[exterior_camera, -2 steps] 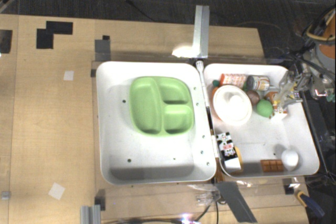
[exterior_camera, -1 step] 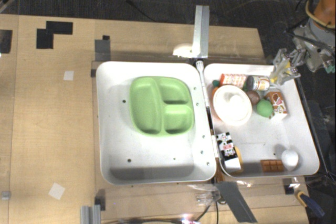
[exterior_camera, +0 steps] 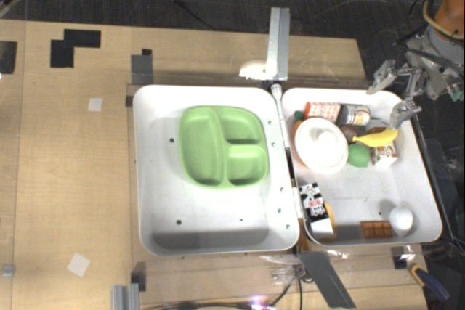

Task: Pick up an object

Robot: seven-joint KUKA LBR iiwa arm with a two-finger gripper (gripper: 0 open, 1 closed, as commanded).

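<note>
Red-labelled bottle (exterior_camera: 336,113), lettering unreadable, gripper (exterior_camera: 397,88) empty

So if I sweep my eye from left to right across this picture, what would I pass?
Green divided tray in the left bin → cow-patterned box → white bowl → green ball → white egg-shaped object → the arm's pincer, above the right bin's far corner.
</note>
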